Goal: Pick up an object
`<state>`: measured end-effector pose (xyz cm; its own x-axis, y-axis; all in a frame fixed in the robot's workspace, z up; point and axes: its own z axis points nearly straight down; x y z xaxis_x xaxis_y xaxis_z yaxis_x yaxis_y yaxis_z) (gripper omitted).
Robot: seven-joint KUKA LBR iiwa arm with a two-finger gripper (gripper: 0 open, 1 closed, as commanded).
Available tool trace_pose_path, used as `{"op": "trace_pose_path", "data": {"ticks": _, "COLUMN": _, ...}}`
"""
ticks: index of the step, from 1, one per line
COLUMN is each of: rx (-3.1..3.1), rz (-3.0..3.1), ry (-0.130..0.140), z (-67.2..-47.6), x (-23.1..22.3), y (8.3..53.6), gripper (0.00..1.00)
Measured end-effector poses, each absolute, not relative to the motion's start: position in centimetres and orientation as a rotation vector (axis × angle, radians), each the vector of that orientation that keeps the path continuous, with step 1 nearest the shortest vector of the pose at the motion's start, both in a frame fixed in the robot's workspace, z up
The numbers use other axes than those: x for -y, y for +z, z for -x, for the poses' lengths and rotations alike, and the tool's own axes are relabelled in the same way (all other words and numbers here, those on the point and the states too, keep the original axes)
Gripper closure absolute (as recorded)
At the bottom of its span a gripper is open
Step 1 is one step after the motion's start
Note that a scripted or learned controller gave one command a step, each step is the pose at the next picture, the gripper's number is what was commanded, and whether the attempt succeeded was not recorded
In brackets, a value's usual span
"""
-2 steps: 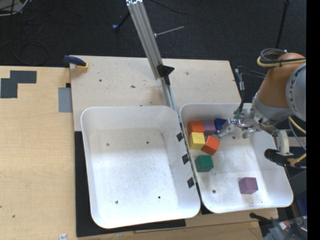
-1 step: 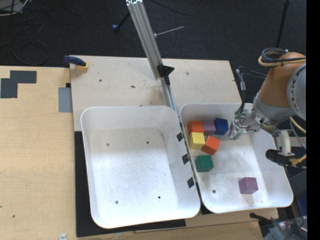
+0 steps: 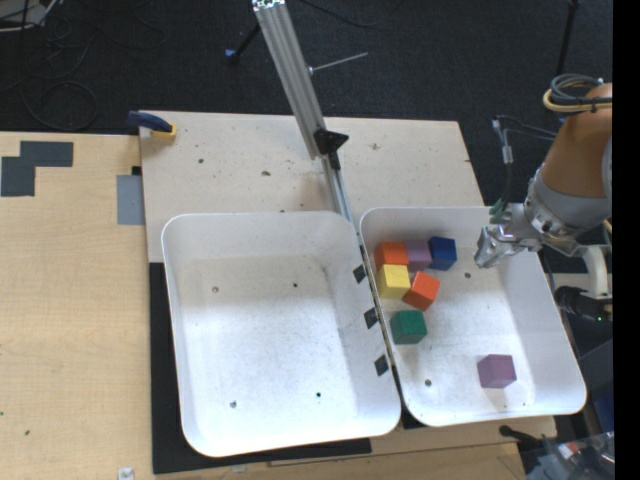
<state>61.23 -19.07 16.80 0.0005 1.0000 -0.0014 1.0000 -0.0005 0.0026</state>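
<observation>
The right bin point(image 3: 540, 308) holds a cluster of small blocks near its left wall: an orange block point(image 3: 391, 255), a pale purple one point(image 3: 418, 254), a blue one point(image 3: 442, 252), a yellow one point(image 3: 394, 279), an orange-red one point(image 3: 422, 290) and a green one point(image 3: 408, 326). A lone purple block point(image 3: 496, 371) lies near the bin's front right corner. My gripper point(image 3: 487, 249) hangs over the right bin's back right part, just right of the blue block. Nothing shows between its fingers.
The left bin point(image 3: 190, 268) stands beside the right one, with black clips point(image 3: 371, 317) along the shared wall. A slanted aluminium bar point(image 3: 296, 83) rises behind the bins. A blue-and-yellow clamp point(image 3: 152, 123) sits at the bench's back left corner.
</observation>
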Motion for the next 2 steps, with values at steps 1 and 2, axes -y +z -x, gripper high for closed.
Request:
{"op": "trace_pose_path", "data": {"ticks": 1, "rx": -2.221, "rz": -2.218, "ry": 0.003, "z": -62.0, "x": 18.8, "y": 21.4, "gripper": 1.00}}
{"op": "trace_pose_path", "data": {"ticks": 2, "rx": -2.222, "rz": -2.215, "ry": 0.003, "z": -62.9, "x": 19.4, "y": 26.8, "gripper": 1.00}}
